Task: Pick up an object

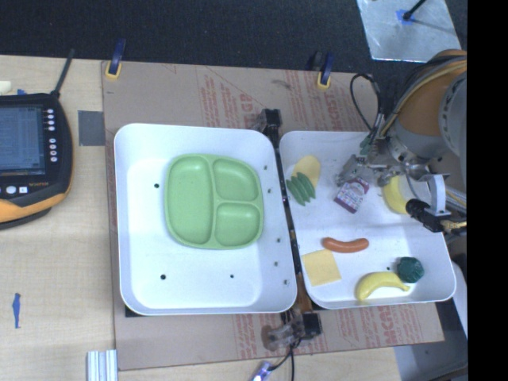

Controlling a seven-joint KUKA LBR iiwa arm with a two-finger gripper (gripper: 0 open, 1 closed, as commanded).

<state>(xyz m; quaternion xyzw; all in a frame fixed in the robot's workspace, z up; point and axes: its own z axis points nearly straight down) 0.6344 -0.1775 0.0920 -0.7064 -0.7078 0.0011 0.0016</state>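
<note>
Grey end effector (355,173) hovers over a small packet (352,195) in the right bin (444,288); its grip state cannot be told.

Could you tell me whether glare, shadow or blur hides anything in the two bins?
Camera view: lighting is even and soft, with no strong glare on the left bin or right bin; the green divided plate looks slightly washed out; the hand is mildly blurred; shadows are faint.
</note>
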